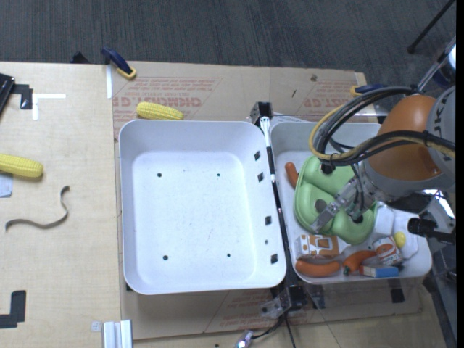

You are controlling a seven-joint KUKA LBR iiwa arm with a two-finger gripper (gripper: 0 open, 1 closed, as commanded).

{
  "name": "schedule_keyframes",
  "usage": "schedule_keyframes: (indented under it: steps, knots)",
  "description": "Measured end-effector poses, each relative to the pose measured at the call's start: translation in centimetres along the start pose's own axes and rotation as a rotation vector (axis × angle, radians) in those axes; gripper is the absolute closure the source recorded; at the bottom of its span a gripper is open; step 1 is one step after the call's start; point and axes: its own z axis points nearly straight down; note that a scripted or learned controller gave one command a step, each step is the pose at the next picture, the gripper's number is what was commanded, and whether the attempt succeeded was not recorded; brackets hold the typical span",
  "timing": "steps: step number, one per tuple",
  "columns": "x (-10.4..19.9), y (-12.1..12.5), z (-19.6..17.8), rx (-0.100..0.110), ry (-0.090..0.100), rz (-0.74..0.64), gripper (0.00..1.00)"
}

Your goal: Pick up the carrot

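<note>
The carrot (355, 260), a short orange piece, lies near the front wall of the right bin (290, 147), between a sausage in a bun (319, 267) and a small blue and white box (380, 270). My gripper (341, 207) hangs over a large green toy (319, 187) in the middle of that bin, a short way behind the carrot. Nothing shows in its grasp. The grey arm with the orange band (406, 147) and its looped cables cover the bin's right part.
A small carton (319, 245), a white bottle (395, 227) and an orange-red stick (291, 174) share the right bin. The left bin (130, 194) stands beside it. Two corn cobs (159, 111) (20, 166) and a grey worm (40, 220) lie on the bench.
</note>
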Motion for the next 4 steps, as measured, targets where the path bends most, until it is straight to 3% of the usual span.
schedule_keyframes:
  steps: [1,2,3,4]
  knots:
    - [-2.6,4.7,0.1,0.044,0.034,0.197,0.00]
    - [-5.2,6.4,0.1,0.109,0.084,0.241,0.00]
    - [-7.7,5.9,0.4,0.103,0.145,0.282,0.00]
    - [-11.0,6.1,-3.4,0.046,0.079,0.366,0.00]
